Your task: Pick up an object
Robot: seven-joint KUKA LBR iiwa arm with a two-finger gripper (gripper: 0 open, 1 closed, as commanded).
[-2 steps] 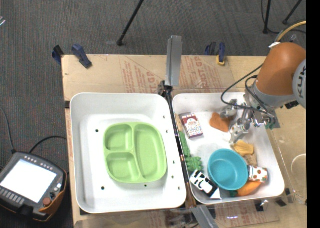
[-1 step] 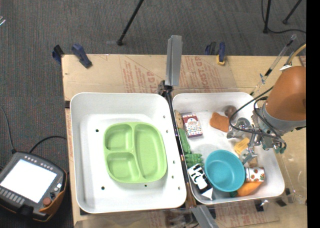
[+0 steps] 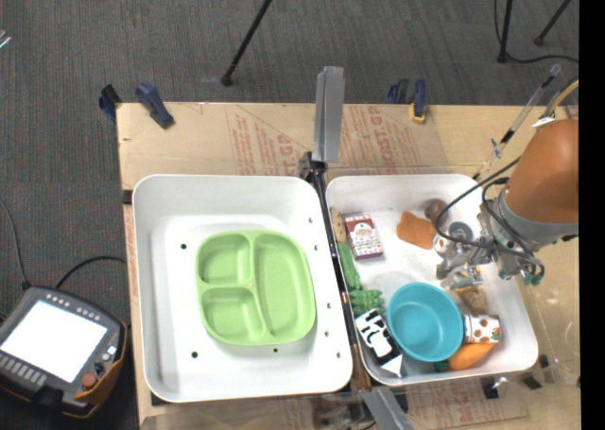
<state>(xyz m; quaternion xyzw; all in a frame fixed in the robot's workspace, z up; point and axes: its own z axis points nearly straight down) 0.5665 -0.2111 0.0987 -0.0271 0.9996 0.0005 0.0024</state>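
Observation:
My gripper (image 3: 460, 269) hangs low over the right side of the right bin (image 3: 406, 184), just above the rim of a blue bowl (image 3: 424, 321). Around it lie an orange wedge-shaped piece (image 3: 414, 230), a small brown object (image 3: 435, 209), a patterned cup (image 3: 482, 329) and an orange carrot-like piece (image 3: 470, 355). A red-and-white card box (image 3: 364, 236) lies at the bin's left, with green pieces (image 3: 352, 277) and a black-and-white item (image 3: 377, 334) below it. The arm's orange band (image 3: 546, 173) and its cables cover the bin's right edge.
The left bin (image 3: 161, 230) holds a green divided plate (image 3: 255, 286). A grey post (image 3: 329, 116) stands at the back between the bins. Clamps (image 3: 151, 102) grip the cardboard-covered bench. A tablet pendant (image 3: 57, 343) lies on the floor at the lower left.

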